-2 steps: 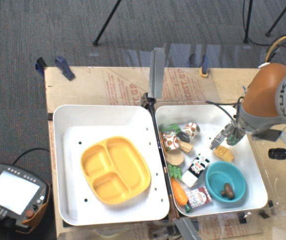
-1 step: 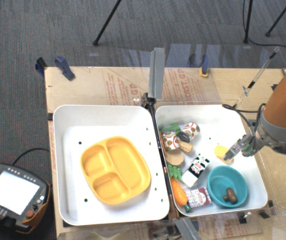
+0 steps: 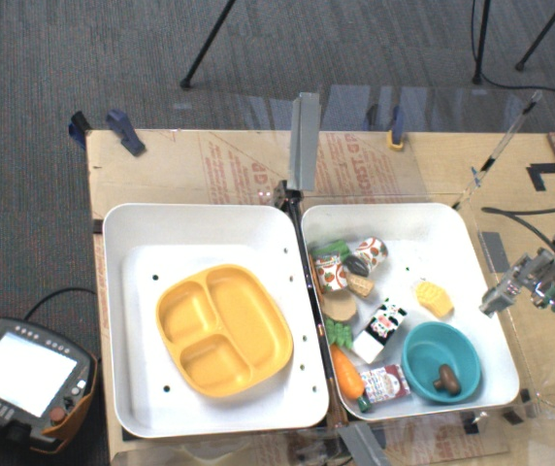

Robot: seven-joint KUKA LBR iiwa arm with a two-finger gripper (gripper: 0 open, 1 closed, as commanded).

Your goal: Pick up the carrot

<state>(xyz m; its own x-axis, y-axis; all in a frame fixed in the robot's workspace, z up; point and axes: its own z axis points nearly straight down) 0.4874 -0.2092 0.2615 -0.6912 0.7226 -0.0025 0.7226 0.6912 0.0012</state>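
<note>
Orange carrot [image 3: 346, 373] at right bin's [image 3: 433, 216] front-left corner, hand [image 3: 522, 284] (grip state unclear) beyond bin's right rim

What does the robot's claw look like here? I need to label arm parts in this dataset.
At the view's right edge, beside the right bin, the claw is a small grey metal piece, angular in shape, with lighter silvery parts behind it. It is too small and blurred to make out markings or cables on it.
</note>
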